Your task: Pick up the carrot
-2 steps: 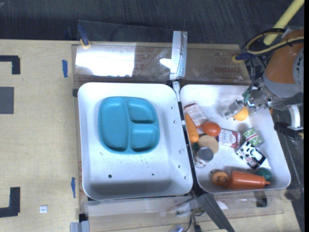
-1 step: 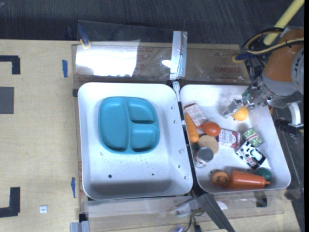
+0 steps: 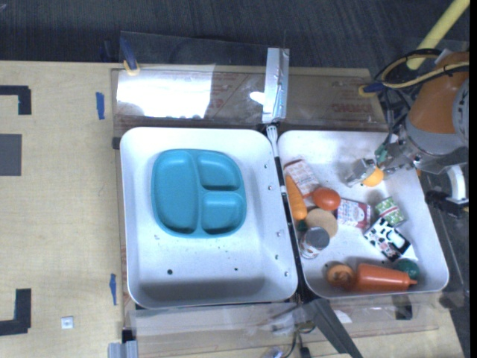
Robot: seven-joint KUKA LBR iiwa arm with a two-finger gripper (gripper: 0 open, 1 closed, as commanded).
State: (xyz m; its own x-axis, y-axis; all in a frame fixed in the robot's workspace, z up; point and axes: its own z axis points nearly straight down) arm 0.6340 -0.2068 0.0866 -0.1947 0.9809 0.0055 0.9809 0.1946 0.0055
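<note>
A wooden desk carries two shallow white bins side by side, seen from above at a slant. The left bin holds a teal divided plate near its middle.

The right bin, taken here as the landmark, holds a clutter of small toy items. The carrot, orange with a green tip, lies flat along this bin's near wall, pointing toward its right corner. Touching the carrot's blunt left end sits a small brownish-orange round fruit. A second slim orange piece lies against the bin's left wall, beside a red tomato and a beige round item. Small printed packets lie in the bin's right half.

The grey arm with its orange band reaches in over the bin's far right corner. The gripper hangs over the bin's far part, well apart from the carrot. There seems to be something yellow at its tip, but the view is too small to tell, and I cannot tell whether the fingers are open or closed.
</note>
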